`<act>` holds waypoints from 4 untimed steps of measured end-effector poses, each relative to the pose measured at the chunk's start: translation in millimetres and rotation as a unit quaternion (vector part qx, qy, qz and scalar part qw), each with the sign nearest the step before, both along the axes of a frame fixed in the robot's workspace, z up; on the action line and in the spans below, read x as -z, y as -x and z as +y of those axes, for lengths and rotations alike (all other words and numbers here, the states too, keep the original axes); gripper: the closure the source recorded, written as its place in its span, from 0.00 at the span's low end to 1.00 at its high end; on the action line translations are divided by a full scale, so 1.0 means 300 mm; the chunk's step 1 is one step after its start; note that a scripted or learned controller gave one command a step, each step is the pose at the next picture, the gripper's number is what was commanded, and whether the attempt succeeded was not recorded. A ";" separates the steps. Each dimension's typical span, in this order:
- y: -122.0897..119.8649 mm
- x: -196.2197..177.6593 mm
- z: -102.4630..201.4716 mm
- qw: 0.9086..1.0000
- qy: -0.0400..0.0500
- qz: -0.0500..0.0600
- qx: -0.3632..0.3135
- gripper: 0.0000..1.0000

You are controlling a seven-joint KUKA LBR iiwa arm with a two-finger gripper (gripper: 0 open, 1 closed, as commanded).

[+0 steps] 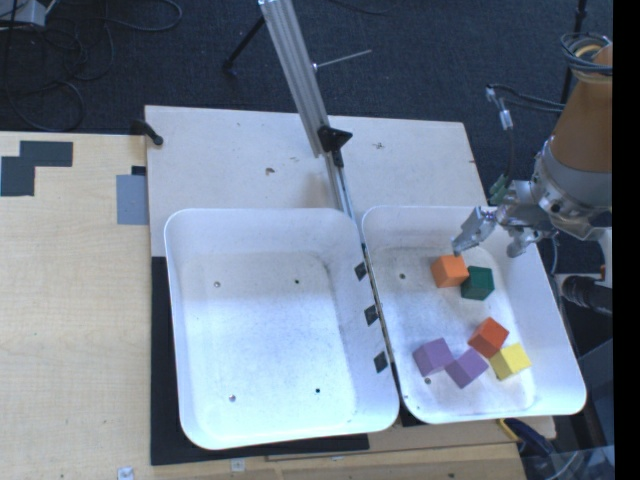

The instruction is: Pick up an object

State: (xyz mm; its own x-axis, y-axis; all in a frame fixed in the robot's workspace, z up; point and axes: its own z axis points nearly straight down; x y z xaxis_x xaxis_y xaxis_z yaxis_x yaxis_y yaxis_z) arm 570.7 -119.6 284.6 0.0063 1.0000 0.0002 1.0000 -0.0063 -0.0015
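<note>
Right bin [560, 368] holds six small blocks, all matte, foam-looking cubes. Count by colour: one orange block [450, 270], one dark green block [478, 283], one red block [488, 336], one yellow block [511, 360], two purple blocks [433, 356] and [466, 368].

Orange and green sit touching each other in the upper middle of the right bin, orange to the left. Red, yellow and the two purples cluster lower down near the bin's front: red above yellow, just touching it; the two purples side by side, the right one just beside red and yellow. All blocks sit at slightly different angles, none stacked.

Gripper [497, 231] hangs over the upper right part of the right bin, just above and right of the orange block. Two grey fingers are spread apart, with nothing between them. One fingertip points down-left toward the orange block, close but not clearly touching it. Arm comes in from the right, orange band above the grey wrist.

Left bin [180, 268] sits beside the right one, rims touching along the middle. Two bins total, both white and shallow. A metal rail [300, 78] runs up from the seam between them.
</note>
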 end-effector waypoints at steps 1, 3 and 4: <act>-0.241 0.419 -0.112 1.000 0.000 0.003 -0.004 0.00; -0.222 0.615 -0.112 1.000 0.000 0.001 -0.001 1.00; -0.216 0.297 0.150 1.000 -0.001 -0.004 -0.006 1.00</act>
